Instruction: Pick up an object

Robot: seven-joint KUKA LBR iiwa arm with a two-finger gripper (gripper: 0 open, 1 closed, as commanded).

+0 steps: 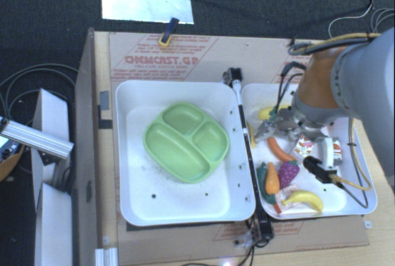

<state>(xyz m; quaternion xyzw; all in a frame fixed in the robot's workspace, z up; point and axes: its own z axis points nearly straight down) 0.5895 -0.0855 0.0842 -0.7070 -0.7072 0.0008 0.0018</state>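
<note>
Camera view: gripper (266, 130) is seen low in the right bin (353, 200), finger spread not discernible, with the orange carrot (281, 149) lying just beside and below it, apparently ungrasped.

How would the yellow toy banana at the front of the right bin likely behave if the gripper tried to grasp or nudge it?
The yellow toy banana looks like smooth moulded plastic, so probably light, stiff and somewhat slippery. Its curved, tapering shape could let it pivot or squirt out of a pinch. It lies beside the purple toy grapes near the white bin's wall, so a push may jam it.
</note>
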